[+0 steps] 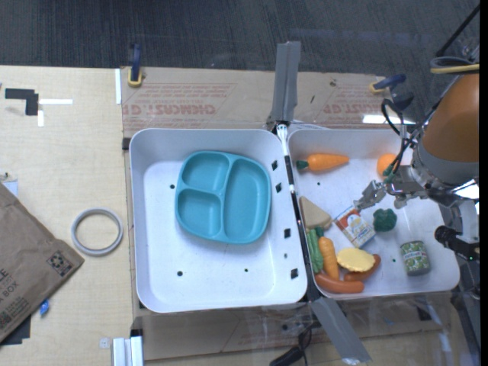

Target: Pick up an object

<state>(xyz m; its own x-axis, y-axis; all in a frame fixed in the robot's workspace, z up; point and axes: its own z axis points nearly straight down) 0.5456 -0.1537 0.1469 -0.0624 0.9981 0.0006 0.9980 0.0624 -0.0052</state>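
Tool low in right bin, fingers apart, nothing gripped; arm reaching in from right, above broccoli

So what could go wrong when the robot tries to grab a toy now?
The gripper hangs over a crowded patch: the small carton and the green broccoli lie close together, so it might nudge both and catch neither. The toys piled at the right bin's left wall, like the small carrot, leave little room for fingers.
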